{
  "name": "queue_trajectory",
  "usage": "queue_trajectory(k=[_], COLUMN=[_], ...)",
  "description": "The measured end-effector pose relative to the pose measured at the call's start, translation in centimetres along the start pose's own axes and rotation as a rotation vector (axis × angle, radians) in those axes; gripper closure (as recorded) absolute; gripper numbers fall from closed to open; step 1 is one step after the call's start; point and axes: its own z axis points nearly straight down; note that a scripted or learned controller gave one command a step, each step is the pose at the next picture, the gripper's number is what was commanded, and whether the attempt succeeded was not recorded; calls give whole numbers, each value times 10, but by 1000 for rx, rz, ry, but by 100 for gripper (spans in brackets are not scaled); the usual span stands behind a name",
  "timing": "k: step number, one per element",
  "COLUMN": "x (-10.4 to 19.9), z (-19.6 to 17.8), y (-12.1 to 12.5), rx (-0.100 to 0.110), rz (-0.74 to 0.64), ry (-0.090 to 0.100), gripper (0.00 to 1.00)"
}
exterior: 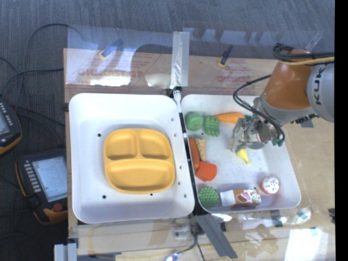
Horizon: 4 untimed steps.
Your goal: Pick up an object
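In the right bin (283,162), beneath the gripper (242,144), whose state cannot be told, a small yellow piece (244,156) is judged light, stiff, best pinched mid-body.

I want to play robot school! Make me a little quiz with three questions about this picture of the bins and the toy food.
1. True or false: the yellow tray sits in the left bin.
2. Which thing lies nearest the gripper? A) the small yellow piece B) the carton C) the green ball
3. Fill in: the carrot lies in the ____ bin.

Key: 1 true. 2 A, the small yellow piece lies just below the gripper. 3 right.
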Motion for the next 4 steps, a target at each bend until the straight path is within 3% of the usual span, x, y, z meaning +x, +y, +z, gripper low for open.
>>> queue_trajectory(k=[1, 2, 3, 4], x=[0, 9, -21, -23], z=[0, 11, 12, 0], y=[0, 19, 41, 42], rx=[0, 0, -2, 0], rz=[0, 17, 85, 84], ry=[0, 7, 7, -1], gripper=[0, 0, 0, 100])
